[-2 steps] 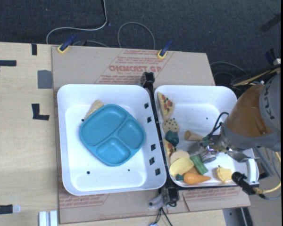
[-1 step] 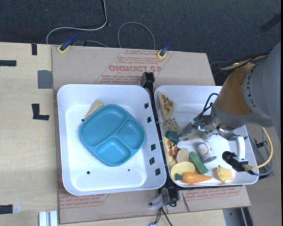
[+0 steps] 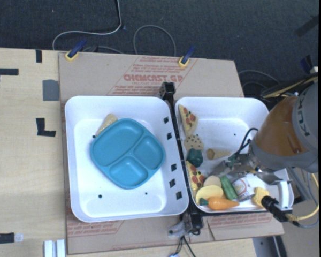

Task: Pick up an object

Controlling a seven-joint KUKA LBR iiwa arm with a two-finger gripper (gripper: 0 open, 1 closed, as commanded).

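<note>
— What's the biggest thing on the desk (image 3: 21,159)?
— A cardboard sheet (image 3: 150,76) under two smooth white bins. The left bin (image 3: 77,143) holds a glossy blue plate (image 3: 127,152) with three compartments, a tan wedge (image 3: 106,123) tucked under its edge.
— And the right bin (image 3: 224,108)?
— Toy food crowded at the near side: pizza slice (image 3: 188,118), spotted beige block (image 3: 193,142), dark green lump (image 3: 195,156), rounded yellow piece (image 3: 212,184), green cylinder (image 3: 228,187), orange carrot (image 3: 222,203).
— The gripper (image 3: 236,164)?
— Low over that pile; can't tell its opening.
</note>
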